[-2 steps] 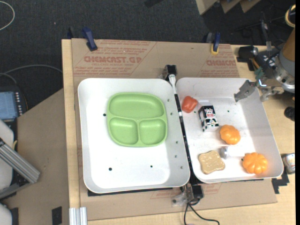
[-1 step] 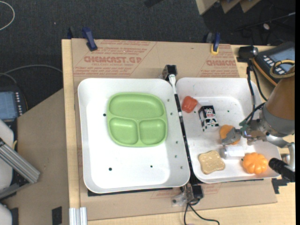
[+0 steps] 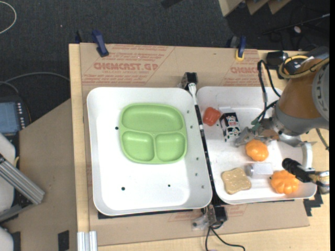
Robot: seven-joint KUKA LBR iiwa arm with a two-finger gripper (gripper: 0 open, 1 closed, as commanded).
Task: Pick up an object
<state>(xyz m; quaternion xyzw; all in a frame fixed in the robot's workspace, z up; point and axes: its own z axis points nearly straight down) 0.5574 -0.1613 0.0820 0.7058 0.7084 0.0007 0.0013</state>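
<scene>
The right bin point(image 3: 246, 94) holds several small objects. A red-orange piece point(image 3: 211, 115) lies near its left wall, with a small black-and-white item point(image 3: 229, 125) beside it. An orange fruit point(image 3: 256, 150) sits in the middle, a tan bread slice point(image 3: 236, 181) at the front and a second orange fruit point(image 3: 284, 182) at the front right. A pale clear block point(image 3: 260, 169) lies between them. My gripper point(image 3: 250, 136) hangs low over the bin, just above the middle orange fruit and right of the black-and-white item. I see nothing held in it.
The left bin point(image 3: 104, 156) carries a green three-compartment plate point(image 3: 153, 133). The arm's grey and orange wrist point(image 3: 301, 101) covers the right bin's far right side. Cables and clamps run along the bench's back edge point(image 3: 157, 51).
</scene>
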